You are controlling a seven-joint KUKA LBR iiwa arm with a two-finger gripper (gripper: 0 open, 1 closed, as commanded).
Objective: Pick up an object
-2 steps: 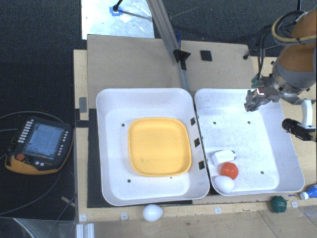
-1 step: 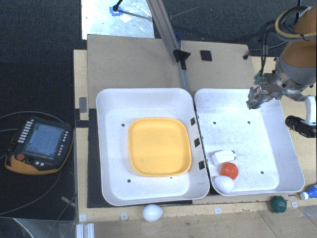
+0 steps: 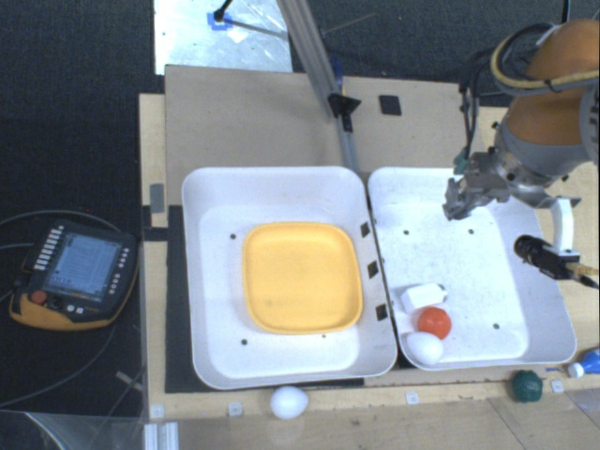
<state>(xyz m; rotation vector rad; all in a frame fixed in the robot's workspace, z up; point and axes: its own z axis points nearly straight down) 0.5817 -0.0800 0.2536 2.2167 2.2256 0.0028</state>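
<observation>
The robot's gripper (image 3: 463,198) is hanging over the back part of the right bin (image 3: 487,261), near its far edge, and is carrying nothing. Whether it is open or shut cannot be told from this angle.

The things worth picking up are sitting well apart from it, crowded into the near left corner of the right bin: an orange ball (image 3: 434,322), a white block (image 3: 423,296) touching it from behind, and a white egg (image 3: 424,348) just in front, against the bin's near rim.

Likely trouble: the three are packed so tightly against the corner that a descent there could strike the bin wall, pinch two things at once, or send the round ball and egg rolling away. White on white may also be making the block and egg hard to single out.

The left bin (image 3: 211,279) is holding a yellow plate (image 3: 302,277) at its middle. Both bins are resting on a tan bench (image 3: 272,111). Another white egg (image 3: 289,402) is lying on the bench's near edge, a green ball (image 3: 526,385) near its right corner. Dark carpet is surrounding the bench, with a control pendant (image 3: 73,279) lying on the floor to the left.
</observation>
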